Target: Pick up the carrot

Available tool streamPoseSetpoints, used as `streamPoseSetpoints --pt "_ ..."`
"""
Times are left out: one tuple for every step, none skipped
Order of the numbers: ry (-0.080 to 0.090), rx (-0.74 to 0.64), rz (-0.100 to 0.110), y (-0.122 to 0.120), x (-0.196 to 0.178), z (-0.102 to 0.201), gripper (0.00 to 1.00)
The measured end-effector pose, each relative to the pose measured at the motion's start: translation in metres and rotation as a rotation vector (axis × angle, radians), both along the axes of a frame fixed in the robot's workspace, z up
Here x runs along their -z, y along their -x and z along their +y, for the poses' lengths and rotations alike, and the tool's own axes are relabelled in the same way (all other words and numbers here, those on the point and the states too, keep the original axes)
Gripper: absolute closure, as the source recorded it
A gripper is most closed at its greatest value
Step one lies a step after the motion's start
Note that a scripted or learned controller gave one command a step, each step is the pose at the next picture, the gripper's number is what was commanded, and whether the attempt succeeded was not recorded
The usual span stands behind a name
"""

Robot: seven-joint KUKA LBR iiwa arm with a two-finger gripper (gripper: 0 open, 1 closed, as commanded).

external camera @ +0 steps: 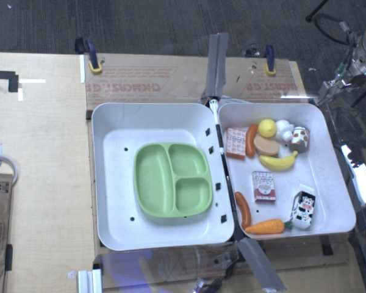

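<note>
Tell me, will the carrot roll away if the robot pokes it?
Probably a little: the orange tapered toy carrot looks round and smooth. It lies near the white bin's front wall, which may stop it. It looks stiff, likely light plastic.

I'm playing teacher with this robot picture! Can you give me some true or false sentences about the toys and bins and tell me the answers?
1. The carrot lies in the right bin, near its front edge. True.
2. The green plate sits in the right bin. False: it is in the left bin.
3. The banana is in the same bin as the carrot. True.
4. The carrot lies on the green plate. False: it lies on the floor of the right bin, beside a toy cow.
5. The green plate has three sections. True.
</note>
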State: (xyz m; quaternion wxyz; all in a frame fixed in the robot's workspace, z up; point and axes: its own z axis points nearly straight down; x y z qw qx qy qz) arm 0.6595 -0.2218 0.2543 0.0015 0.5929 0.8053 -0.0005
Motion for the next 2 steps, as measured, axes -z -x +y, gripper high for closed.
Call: streamPoseSetpoints --pt "0.003 -0.004 -0.002 -0.0011 -0.0094 0.0006 1.00" --pt "0.006 -0.008 -0.004 -0.0021 -0.0187 0.0013 1.00"
